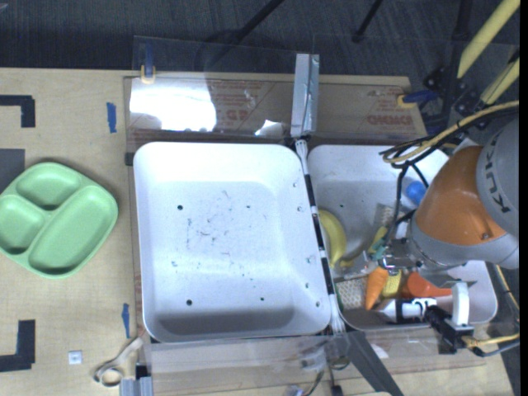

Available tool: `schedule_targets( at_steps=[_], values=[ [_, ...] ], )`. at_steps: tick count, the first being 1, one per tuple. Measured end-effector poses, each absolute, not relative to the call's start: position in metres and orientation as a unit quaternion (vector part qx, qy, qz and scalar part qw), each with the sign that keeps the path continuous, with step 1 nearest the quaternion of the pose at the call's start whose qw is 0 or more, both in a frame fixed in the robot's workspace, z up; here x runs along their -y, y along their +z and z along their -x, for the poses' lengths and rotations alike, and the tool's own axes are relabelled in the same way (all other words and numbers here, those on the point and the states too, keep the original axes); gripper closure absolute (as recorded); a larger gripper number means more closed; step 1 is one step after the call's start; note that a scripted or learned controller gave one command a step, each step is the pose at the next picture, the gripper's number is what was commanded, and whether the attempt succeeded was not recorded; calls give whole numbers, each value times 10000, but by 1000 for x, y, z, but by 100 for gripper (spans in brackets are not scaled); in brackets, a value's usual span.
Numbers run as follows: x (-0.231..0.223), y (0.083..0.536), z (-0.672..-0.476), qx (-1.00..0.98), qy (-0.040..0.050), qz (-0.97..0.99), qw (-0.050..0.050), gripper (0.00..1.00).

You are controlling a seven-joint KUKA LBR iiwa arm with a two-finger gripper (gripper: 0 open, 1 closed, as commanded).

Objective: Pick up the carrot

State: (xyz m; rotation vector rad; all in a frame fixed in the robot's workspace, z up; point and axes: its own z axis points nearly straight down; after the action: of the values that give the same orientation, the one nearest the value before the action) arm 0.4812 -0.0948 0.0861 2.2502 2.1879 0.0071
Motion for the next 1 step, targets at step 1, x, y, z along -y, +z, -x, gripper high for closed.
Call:
schedule_targets(
  at_steps=[1],
  values=[
    [99, 97, -482, -6943, 32, -7197, 37, 100]
  ],
)
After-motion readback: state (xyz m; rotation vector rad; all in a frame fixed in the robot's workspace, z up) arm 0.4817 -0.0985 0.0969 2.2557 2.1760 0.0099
